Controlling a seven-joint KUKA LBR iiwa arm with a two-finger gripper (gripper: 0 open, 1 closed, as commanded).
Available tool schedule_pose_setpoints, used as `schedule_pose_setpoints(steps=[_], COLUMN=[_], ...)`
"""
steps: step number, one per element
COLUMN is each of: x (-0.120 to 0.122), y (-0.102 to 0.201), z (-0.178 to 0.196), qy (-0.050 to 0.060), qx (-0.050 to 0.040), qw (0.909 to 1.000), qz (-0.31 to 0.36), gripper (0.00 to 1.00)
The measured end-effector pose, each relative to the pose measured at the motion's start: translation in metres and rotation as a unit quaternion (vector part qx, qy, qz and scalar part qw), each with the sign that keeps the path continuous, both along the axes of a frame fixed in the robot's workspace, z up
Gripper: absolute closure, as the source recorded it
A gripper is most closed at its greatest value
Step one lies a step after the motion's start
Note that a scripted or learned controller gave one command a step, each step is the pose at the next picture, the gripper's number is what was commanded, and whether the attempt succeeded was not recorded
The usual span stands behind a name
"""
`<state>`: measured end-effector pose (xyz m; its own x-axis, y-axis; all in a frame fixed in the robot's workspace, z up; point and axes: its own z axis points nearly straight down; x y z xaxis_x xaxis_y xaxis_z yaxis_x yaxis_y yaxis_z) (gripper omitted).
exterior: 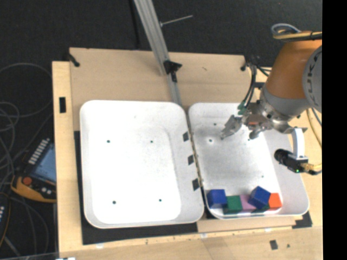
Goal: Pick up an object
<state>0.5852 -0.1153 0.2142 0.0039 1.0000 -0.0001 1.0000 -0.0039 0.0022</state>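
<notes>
Arm: we see the grey arm [295,77] with its orange band reaching in over the far right part of the right bin [246,161].
Claw: the claw [241,129] hangs above the upper floor of the right bin; we see its two fingers spread apart, with nothing between them.
Blocks: we count five small blocks crowded along the near wall of the right bin, well apart from the claw.
Order along that wall: a blue block [217,197] nearest the left bin [135,164], then a green block [233,203], a pink block [248,203], a second blue block [261,196] tilted and resting partly on its neighbours, and an orange block [275,200] nearest the right bin's outer corner.
Bins: the two white bins sit side by side, touching, on the worktop [108,80].
Beyond the right bin: a slanted metal pole [154,34] rises from the worktop behind the seam between the bins.
</notes>
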Motion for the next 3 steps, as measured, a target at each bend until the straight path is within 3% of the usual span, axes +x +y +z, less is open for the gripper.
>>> schedule_pose_setpoints(steps=[1, 2, 3], x=[-0.045, -0.066, -0.070], y=[-0.011, -0.075, -0.029], z=[0.117, 0.083, 0.088], qy=[-0.004, 0.002, 0.000], qx=[-0.0015, -0.0019, -0.0005], qw=[1.0000, 1.0000, 1.0000], qz=[0.000, -0.001, 0.005], gripper=[0.00, 0.00, 0.00])
